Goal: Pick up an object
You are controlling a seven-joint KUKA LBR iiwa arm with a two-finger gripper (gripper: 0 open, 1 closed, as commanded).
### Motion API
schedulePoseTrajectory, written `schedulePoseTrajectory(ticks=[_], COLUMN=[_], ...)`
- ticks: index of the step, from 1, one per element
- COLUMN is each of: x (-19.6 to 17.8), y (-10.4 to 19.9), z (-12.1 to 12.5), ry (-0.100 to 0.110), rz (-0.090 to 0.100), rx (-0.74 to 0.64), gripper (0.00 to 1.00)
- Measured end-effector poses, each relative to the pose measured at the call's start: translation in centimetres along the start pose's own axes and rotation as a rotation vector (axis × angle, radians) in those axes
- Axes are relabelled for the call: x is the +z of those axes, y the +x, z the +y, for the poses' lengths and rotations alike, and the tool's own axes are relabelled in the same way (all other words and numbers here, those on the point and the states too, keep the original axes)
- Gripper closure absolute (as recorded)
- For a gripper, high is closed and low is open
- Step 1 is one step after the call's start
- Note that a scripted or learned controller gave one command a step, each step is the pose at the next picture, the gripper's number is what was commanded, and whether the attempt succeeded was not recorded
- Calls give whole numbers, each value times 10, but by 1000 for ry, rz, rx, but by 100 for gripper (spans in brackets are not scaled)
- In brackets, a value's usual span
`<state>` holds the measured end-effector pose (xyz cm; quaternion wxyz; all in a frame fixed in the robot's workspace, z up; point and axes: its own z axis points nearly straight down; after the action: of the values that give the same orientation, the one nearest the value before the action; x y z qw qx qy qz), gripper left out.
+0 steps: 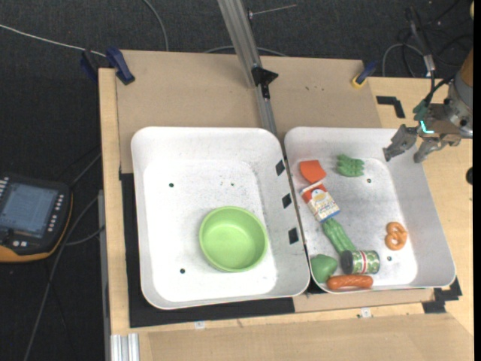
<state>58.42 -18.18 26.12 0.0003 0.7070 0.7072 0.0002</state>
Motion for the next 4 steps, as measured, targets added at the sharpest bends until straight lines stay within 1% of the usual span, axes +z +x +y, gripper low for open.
schedulePoseTrajectory(ticks=[1, 2, 3, 4], x=[0, 54, 117, 168], y=[0, 2, 4, 4], z=[0, -10, -11, -12], ry=[0, 5, 6, 5], rz=[0, 1, 1, 1], rx=[0, 0, 0, 0], gripper=[0, 0, 0, 0])
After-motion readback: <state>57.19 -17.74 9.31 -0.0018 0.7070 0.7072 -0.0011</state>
